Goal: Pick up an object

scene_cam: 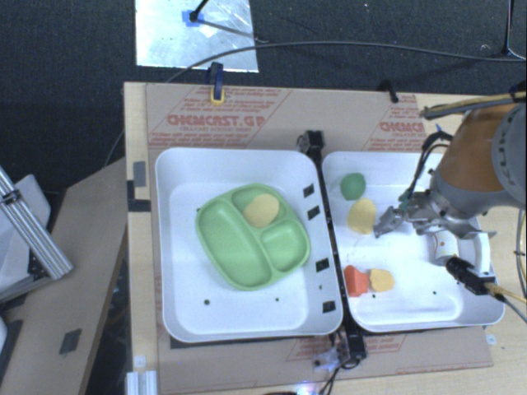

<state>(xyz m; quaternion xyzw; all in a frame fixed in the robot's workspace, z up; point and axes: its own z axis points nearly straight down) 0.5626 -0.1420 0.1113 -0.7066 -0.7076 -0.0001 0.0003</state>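
Jaws (384, 223) sit low in the right bin (412, 315), tips pointing left, just beside the pale yellow lump (361, 216). Whether they touch it can't be told from this angle, and nothing shows between them. Can't tell if they're apart or together, too small and dark here.

Right bin contents: a green ball (352, 185) near the top-left corner, rounded and matte; the pale yellow lump just below it, soft-edged, roughly oval; an orange-red piece (356, 281) and a yellow-orange round piece (381, 281) touching each other near the bottom left, well apart from the jaws.

Left bin (189, 303) holds a green divided plate (251, 237), smooth plastic look, three compartments, lying at a tilt to the bin walls. A yellow oval lump (262, 211) lies in its upper compartment.

Both bins are shallow, white, glossy, with rounded corners, sitting side by side on a brown board on the table (90, 220). Arm (482, 159) comes in from the right, orange band above grey wrist.
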